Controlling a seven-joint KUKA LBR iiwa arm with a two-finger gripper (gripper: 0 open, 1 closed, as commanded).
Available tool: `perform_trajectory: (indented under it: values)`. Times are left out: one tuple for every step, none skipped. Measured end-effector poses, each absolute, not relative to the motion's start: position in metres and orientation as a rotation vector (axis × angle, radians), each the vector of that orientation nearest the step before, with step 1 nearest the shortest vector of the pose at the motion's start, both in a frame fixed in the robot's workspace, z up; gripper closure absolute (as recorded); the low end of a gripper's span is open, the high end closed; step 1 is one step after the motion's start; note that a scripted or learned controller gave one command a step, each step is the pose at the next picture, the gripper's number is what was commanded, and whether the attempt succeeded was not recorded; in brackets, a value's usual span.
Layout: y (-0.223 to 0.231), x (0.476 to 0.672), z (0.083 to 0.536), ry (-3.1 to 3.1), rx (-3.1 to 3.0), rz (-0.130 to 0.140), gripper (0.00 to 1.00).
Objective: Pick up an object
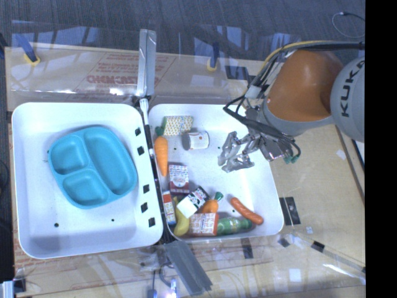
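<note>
My gripper [234, 160] hangs over the right side of the right bin [263, 185], fingers pointing down-left, slightly spread, with nothing between them. To its left lie a small white cup-like item [197, 140] and a patterned sponge block [177, 125]. A carrot [161, 154] lies along the bin's left wall. Lower down are a small red-and-white carton [178, 178], a dark-labelled bottle [193, 202], a red chili-like piece [246, 210] and a green bottle with a red label [217, 224].
The left bin [37, 228] holds a blue divided plate [92, 165]. A metal divider post [147, 61] stands between the bins at the back. Bare white floor lies under and right of the gripper in the right bin.
</note>
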State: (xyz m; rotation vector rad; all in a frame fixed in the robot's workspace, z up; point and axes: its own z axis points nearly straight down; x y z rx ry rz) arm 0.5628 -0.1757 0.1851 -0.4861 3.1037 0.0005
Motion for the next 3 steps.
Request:
perform_trajectory:
  values:
    - [-0.149,0.534,0.216,3.045,-0.776,0.0,1.0]
    - [-0.066,0.534,0.192,2.762,-1.497,0.001,1.0]
    - [0.082,0.531,0.192,2.464,-1.945,0.001,1.0]
